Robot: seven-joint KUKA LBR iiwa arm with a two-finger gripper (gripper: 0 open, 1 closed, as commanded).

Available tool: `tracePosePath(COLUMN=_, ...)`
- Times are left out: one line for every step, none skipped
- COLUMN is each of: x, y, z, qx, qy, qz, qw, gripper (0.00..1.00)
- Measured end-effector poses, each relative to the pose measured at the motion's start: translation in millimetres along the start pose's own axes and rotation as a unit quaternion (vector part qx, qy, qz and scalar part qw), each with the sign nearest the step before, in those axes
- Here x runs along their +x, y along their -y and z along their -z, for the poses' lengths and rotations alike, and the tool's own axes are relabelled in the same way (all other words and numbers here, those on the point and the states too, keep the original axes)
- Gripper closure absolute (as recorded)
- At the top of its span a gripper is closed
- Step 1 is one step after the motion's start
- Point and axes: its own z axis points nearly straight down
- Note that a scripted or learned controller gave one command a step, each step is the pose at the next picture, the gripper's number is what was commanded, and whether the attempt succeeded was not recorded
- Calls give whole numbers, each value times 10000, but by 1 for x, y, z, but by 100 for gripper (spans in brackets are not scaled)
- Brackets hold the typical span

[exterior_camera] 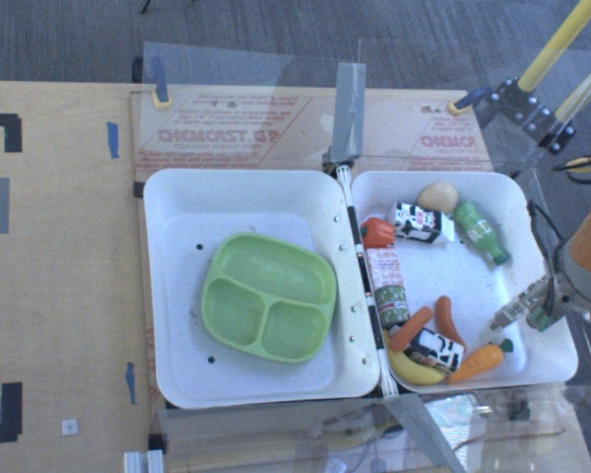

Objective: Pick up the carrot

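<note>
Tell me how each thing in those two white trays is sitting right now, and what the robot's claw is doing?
carrot: lying flat at the right bin's near edge, not gripped.
gripper: over the right bin, just above the carrot.
green plate: right side up in the left bin.
green bottle: lying on its side.
banana: lying flat, partly under a small carton.

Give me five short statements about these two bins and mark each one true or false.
1. The green divided plate lies in the left bin. True.
2. The carrot lies on the plate. False: it lies in the right bin, near its front edge.
3. The gripper holds the carrot. False: it is above and to the right of the carrot, apart from it.
4. The green bottle lies in the right bin. True.
5. The banana lies in the left bin. False: it is in the right bin, beside the carrot.
</note>
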Motion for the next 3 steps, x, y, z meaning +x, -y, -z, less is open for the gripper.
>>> tracePosePath(x=-5, y=-8, z=59, qx=39, qy=-18, qz=-945, qw=9955, gripper=100)
tracePosePath(x=-5, y=-8, z=59, qx=40, qy=-19, qz=-947, qw=9955, gripper=0)
tracePosePath(x=4, y=-2, z=-11, qx=13, qy=-45, qz=-522, qw=9986, gripper=0)
